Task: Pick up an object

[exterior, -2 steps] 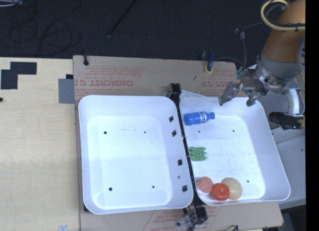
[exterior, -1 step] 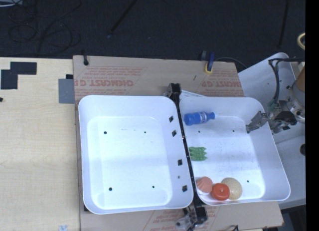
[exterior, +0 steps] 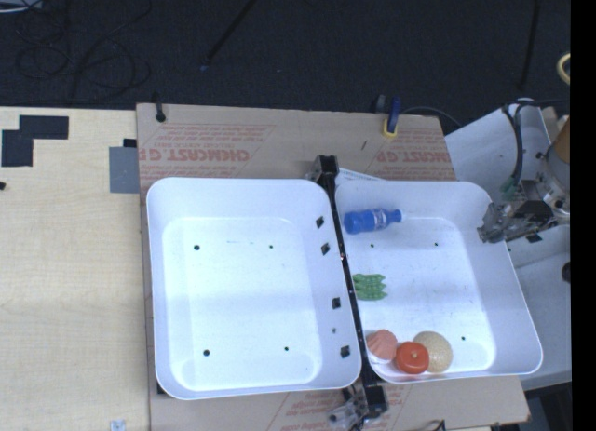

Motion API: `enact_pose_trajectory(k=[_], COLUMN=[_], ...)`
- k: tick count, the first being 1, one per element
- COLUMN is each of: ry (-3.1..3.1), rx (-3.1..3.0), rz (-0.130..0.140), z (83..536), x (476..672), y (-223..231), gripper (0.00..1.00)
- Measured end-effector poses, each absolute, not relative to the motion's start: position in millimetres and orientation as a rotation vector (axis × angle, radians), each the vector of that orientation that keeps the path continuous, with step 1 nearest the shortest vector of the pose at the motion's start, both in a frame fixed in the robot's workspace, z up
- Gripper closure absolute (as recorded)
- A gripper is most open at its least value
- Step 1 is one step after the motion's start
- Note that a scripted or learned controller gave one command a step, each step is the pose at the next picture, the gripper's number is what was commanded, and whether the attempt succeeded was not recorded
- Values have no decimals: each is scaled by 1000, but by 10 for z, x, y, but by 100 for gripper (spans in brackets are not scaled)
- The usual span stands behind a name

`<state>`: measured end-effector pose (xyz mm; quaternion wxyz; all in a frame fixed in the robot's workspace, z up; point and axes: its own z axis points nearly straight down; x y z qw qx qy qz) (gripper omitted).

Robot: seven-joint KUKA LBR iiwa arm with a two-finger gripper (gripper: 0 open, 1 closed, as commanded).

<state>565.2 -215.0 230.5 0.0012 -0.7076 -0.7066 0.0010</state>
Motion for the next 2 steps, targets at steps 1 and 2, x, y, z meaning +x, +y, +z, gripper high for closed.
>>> enact_pose_trajectory(k=[1, 2], ry=[-2217, -2216], rx=[-2222, -2222], rz=[3, 4], z=[2401, 2497], x=[5652, 5651], y=[-2158, -2167], gripper=[100, 100])
